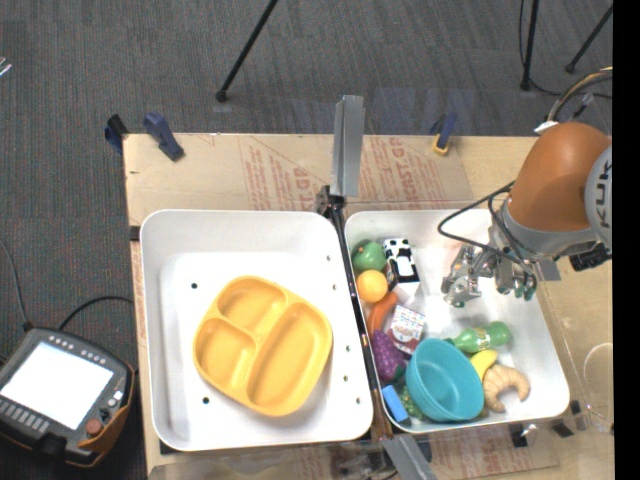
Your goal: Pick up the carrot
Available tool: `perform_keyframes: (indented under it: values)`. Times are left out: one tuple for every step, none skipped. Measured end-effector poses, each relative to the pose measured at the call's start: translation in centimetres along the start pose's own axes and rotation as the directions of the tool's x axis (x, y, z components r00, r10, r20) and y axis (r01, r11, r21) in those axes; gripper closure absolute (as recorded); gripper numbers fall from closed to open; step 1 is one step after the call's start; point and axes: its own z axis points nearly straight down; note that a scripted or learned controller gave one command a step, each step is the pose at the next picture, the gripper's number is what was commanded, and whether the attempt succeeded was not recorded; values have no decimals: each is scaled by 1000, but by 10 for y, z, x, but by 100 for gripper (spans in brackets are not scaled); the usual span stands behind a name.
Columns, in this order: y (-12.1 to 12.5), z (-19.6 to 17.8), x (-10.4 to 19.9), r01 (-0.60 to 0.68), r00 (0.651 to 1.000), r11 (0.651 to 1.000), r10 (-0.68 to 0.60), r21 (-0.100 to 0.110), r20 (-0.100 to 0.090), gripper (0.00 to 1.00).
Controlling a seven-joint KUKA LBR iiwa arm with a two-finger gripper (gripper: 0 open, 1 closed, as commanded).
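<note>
Nearest the lens, at 7 o'clock of the view: handheld control pendant [60, 388], off the bench. Task object: carrot [381, 314], lying in the right bin [555, 363], hard against that bin's left wall, partly covered by neighbours. Long axis judged to run from about 1 o'clock to 7 o'clock, nearly parallel to the wall. Touching or just beside it at 12 o'clock: yellow-orange ball [371, 286]. Just beside at 4 o'clock: red-and-white packet [406, 326]. At 6 o'clock, touching or nearly so: purple grapes [386, 354]. Further out at 12 o'clock: green fruit [367, 256] and black-and-white toy [401, 259]. Further out at 5 o'clock: blue bowl [445, 380], with green bottle-shaped toy [482, 338], banana [484, 361] and croissant [508, 384] beyond it. Left bin [160, 268] holds a yellow divided plate [262, 343], well apart from the carrot. Gripper [490, 281] hangs over the right half of the right bin; carrot lies at roughly 8 o'clock from it, well apart, with the packet between. Fingers appear spread, nothing between them and, as far as can be told, nothing touched. Judged requirement for the coming move: travel toward 8 o'clock, turn the wrist so the jaws close across the carrot's short axis, descend with care for the wall and the ball. Risk: crowding, with the packet or grapes caught instead.
</note>
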Motion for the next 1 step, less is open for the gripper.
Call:
perform_keyframes:
  values:
    - [-35, 8, 32, 388, 922, 922, -388, -1, -4, 100]
